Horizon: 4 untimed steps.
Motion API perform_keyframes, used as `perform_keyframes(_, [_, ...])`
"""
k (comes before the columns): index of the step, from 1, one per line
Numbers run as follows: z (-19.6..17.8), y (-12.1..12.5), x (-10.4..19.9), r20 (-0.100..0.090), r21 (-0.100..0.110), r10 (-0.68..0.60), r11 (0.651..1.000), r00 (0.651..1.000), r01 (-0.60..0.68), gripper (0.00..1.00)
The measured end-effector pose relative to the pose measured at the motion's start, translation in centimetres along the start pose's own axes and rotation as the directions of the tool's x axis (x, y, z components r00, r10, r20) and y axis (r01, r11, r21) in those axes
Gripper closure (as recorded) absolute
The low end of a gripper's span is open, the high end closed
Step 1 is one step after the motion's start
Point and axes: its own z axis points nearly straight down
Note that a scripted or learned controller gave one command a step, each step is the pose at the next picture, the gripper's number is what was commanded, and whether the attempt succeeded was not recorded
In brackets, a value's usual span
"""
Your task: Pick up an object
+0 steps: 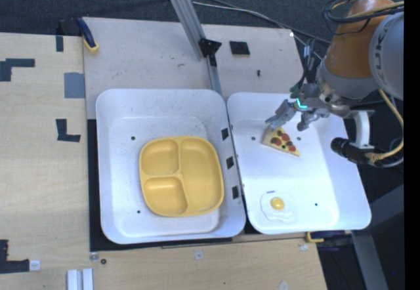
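A toy pizza slice [282,142] lies flat in the upper middle of the right bin [328,177]. A toy fried egg [277,206] rests near that bin's front edge. My gripper [289,118] hangs just above and behind the pizza slice, its two fingers spread apart with nothing between them. One fingertip [273,121] is close to the slice's upper left corner. A yellow divided plate [182,175] sits in the left bin [118,151].
The grey arm with its orange band [357,26] comes in from the upper right over the right bin's far corner. A black cable [357,151] loops beside the bin's right wall. A metal post [187,10] rises behind the bins.
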Motion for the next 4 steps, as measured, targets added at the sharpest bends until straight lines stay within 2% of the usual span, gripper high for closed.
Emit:
perform_keyframes(1, [-0.1,0.1,0.0,0.0,-0.003,0.0,1.0,1.0,0.0,0.0])
perform_keyframes(3, [11.2,-1.7,-1.1,0.001,0.001,0.001,1.0,1.0,-0.001,0.0])
perform_keyframes(4, [12.6,-1.5,-1.1,0.003,-0.006,0.001,1.0,1.0,-0.001,0.0])
